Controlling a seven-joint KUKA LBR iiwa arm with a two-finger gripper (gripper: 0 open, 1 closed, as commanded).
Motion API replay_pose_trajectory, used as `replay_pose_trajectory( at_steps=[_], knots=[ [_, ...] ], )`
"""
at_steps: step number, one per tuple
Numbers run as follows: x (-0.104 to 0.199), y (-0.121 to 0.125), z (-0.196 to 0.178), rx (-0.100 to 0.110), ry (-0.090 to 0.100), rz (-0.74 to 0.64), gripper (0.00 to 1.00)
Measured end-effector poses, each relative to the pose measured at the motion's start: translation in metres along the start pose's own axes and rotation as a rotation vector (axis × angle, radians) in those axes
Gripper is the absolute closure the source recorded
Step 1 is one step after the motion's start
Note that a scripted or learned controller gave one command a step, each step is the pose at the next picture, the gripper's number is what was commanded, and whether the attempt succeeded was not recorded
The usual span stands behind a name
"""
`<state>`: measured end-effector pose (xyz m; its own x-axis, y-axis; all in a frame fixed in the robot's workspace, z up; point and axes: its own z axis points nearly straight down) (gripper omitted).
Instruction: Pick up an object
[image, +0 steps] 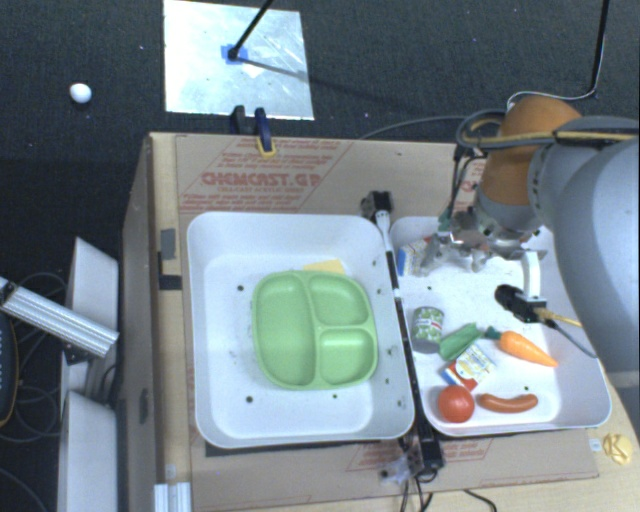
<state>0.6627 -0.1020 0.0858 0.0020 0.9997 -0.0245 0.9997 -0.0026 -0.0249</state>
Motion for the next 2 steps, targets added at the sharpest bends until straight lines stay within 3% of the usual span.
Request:
replay_pose_trajectory(
  at_steps=[1, 2],
  knots=[
    [0.0062, 0.0023, -0.0105, -0.009, 0.014, -0.001, 1.0],
    [-0.0016, 0.0003, -0.0106, -0.005, 0.002, 0.003, 0.0]
  ],
)
